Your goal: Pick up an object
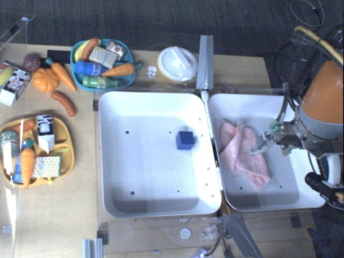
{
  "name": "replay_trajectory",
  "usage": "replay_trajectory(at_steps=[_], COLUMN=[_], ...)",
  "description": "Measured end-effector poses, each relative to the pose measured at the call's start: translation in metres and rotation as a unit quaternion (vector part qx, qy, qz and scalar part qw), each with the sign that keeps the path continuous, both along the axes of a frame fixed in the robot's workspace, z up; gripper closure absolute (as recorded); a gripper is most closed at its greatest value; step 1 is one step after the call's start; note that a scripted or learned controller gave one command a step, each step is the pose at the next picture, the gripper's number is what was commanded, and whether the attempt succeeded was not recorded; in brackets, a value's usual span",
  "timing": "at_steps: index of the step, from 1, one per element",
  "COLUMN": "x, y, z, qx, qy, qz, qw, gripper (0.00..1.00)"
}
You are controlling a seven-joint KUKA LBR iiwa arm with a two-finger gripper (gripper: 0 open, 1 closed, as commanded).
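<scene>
Camera view: left bin (pixel 134 198) holds blue cube (pixel 185 140); right bin (pixel 285 195), pink cloth (pixel 244 152).

Small blue cube (pixel 185 140) in left white bin (pixel 115 198); crumpled pink cloth (pixel 244 153) in right white bin (pixel 290 192); gripper (pixel 259 148) at cloth's right edge.

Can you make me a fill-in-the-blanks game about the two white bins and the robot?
1. The small cube in the left bin is colored ____.
2. The pink cloth lies in the ____ bin.
3. The gripper hangs over the edge of the pink ____.
4. The band on the arm is colored ____.

Missing words: blue; right; cloth; orange
</scene>
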State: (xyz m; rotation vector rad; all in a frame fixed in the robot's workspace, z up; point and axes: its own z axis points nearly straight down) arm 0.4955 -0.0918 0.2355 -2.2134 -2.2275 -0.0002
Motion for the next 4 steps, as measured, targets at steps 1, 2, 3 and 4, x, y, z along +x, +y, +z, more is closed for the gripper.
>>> replay_trajectory(at_steps=[1, 2, 3, 4], x=[-0.008, 0.076, 0.130, 0.104], y=[-0.009, -0.009, -0.063, -0.008], z=[-0.011, -0.138, -0.144, -0.143], qx=[-0.0001, -0.0012, -0.0026, -0.0024], qy=[-0.001, -0.007, -0.009, -0.009], qz=[-0.002, 0.038, 0.059, 0.176], qw=[1.0000, 0.9993, 0.9982, 0.9843], gripper=[0.00, 0.00, 0.00, 0.00])
